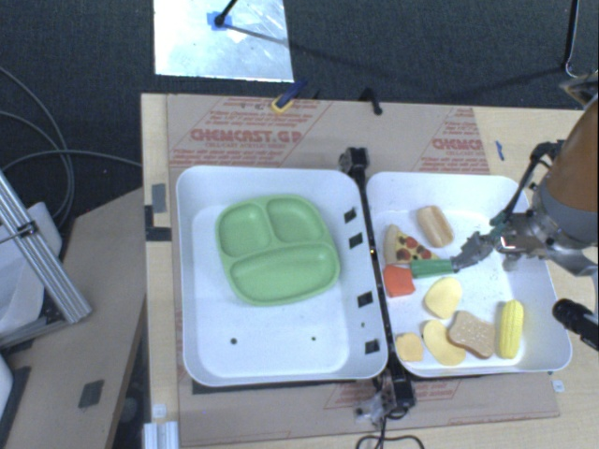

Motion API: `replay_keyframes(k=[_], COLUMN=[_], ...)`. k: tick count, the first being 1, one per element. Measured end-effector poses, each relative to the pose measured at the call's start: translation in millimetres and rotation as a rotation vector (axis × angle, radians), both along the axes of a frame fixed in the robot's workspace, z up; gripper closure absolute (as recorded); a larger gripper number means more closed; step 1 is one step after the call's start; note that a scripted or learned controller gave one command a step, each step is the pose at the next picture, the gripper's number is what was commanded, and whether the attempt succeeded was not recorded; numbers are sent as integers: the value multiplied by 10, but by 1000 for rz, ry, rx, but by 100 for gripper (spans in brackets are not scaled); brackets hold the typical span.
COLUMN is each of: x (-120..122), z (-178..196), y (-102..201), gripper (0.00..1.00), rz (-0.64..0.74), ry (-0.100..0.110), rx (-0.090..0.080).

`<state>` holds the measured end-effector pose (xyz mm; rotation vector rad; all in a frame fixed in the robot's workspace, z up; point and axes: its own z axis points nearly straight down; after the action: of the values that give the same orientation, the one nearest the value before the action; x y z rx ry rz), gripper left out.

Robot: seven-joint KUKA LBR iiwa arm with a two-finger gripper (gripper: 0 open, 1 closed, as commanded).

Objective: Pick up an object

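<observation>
Left bin (201, 251) w/ green tray (277, 249) sits well left of gripper (465, 253). Right bin (543, 349) is under it. Gripper is low, right at green stick (430, 268), can't tell if it's open. Pizza (404, 245) + red block (399, 281) just left, bun (434, 224) above-left, corn (510, 328) below-right.

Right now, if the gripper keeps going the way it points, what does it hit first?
The gripper points left across the right bin, toward the green-stemmed carrot toy. Its green end looks first in line, likely already at the fingertips; the height gap is unclear from above.
</observation>
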<state>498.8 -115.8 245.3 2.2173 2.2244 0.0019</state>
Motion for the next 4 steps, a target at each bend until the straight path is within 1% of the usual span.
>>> replay_keyframes(k=[1,2,3,4], x=[15,37,-75,-130], z=[-646,-504,-355,-625], y=[1229,1145,1646,2036], gripper=[0,100,100,100], rz=[13,-2,6,4], ry=[6,-3,-1,4], rx=[5,0,3,1])
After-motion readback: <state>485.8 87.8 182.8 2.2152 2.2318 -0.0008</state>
